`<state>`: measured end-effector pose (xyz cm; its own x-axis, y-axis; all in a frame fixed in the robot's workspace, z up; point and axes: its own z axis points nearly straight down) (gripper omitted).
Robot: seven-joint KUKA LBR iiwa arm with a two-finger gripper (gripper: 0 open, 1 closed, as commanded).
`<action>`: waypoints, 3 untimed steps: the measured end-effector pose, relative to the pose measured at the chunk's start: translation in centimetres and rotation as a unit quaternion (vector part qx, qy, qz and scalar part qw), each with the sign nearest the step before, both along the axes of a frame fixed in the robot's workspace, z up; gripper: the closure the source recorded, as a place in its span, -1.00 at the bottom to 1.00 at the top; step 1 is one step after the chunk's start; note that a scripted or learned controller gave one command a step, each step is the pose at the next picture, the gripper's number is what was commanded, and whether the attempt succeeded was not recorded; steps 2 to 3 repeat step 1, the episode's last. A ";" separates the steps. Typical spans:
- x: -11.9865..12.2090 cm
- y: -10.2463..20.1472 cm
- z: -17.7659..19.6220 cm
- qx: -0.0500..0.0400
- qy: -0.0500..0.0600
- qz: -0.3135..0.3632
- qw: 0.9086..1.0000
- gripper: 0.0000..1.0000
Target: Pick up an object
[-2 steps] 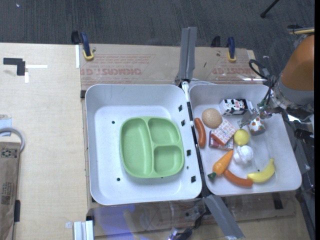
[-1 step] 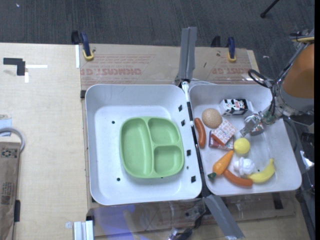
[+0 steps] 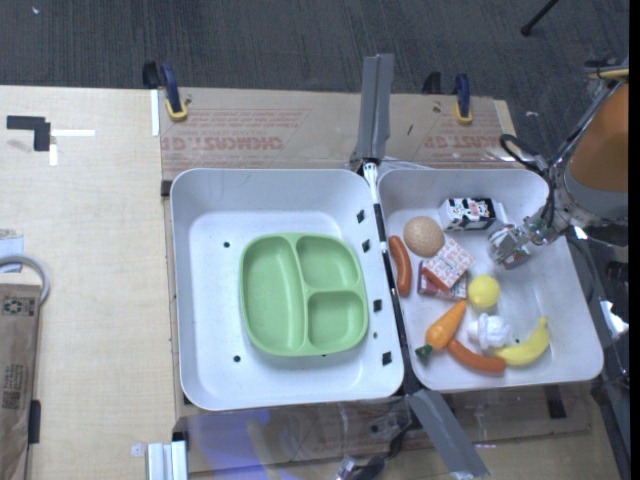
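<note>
Camera view: gripper point(image 3: 510, 247) near right bin point(image 3: 580, 298) far edge, finger state unclear; lemon point(image 3: 483, 291) nearby looks light, firm, graspable across middle.

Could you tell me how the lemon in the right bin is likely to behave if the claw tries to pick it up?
The lemon looks round and smooth, so it may roll or squirt sideways when pinched. It seems small and probably light. The red box touching its left could block one finger.
</note>
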<state>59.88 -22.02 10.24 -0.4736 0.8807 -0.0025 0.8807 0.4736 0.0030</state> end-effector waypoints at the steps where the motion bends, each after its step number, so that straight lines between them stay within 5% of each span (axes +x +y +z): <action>1: -1.8 6.1 10.4 0.000 0.001 -0.069 0.998 1.00; 3: -1.8 6.1 10.4 0.000 0.001 -0.069 0.998 1.00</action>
